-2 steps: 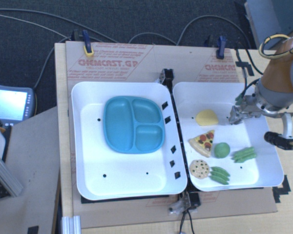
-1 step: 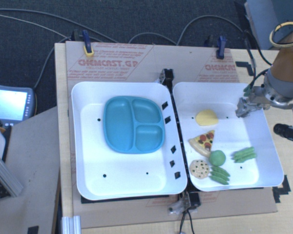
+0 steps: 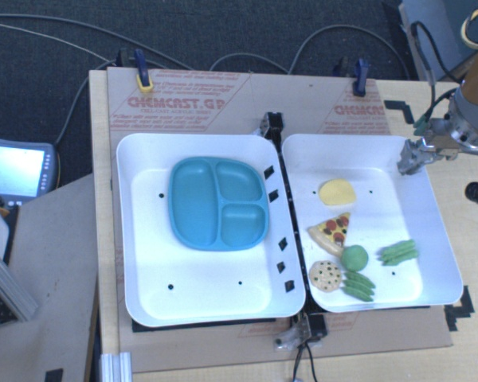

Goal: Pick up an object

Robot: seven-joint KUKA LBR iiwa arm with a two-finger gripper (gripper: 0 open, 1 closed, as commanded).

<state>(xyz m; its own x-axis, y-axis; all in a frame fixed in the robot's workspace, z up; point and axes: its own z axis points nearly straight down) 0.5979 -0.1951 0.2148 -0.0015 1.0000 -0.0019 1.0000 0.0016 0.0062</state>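
Observation:
The right bin (image 3: 430, 213) holds several toy foods. A yellow round piece (image 3: 336, 191) lies near its back, a pizza slice (image 3: 331, 233) sits below that, and a green ball (image 3: 354, 257) rests beside a cookie (image 3: 325, 275). A dark green pod (image 3: 358, 286) lies at the front and a lighter green bean bunch (image 3: 398, 252) at the right. My gripper (image 3: 411, 157) hangs over the bin's back right corner, away from all the food, with nothing seen in it.
The left bin (image 3: 143, 277) bears a blue divided plate (image 3: 219, 204). Black clips run along the divider (image 3: 280, 213) between the bins. Blue clamps (image 3: 143, 74) hold the board at the back. A handheld screen (image 3: 16, 169) lies off the bench at the left.

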